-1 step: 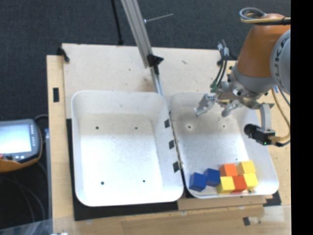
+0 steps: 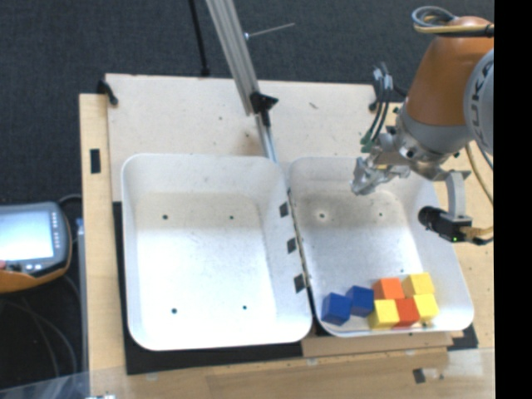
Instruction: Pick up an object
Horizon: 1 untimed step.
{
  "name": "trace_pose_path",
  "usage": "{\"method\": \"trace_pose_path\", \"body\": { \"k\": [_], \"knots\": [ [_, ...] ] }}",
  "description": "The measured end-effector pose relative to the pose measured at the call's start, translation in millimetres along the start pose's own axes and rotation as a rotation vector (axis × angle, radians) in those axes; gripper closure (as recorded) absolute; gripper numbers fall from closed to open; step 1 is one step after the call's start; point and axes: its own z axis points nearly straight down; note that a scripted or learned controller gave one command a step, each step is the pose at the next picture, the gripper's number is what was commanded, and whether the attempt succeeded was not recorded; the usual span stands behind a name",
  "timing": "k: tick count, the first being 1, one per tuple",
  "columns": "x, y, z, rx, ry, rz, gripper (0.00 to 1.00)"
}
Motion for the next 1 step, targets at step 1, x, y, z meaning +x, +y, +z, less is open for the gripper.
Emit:
{"method": "trace_pose_path", "body": {
  "k": [1],
  "knots": [
    [-58.2, -45.7, 155.4, 0.003, -0.002, 0.002, 1.00]
  ]
}}
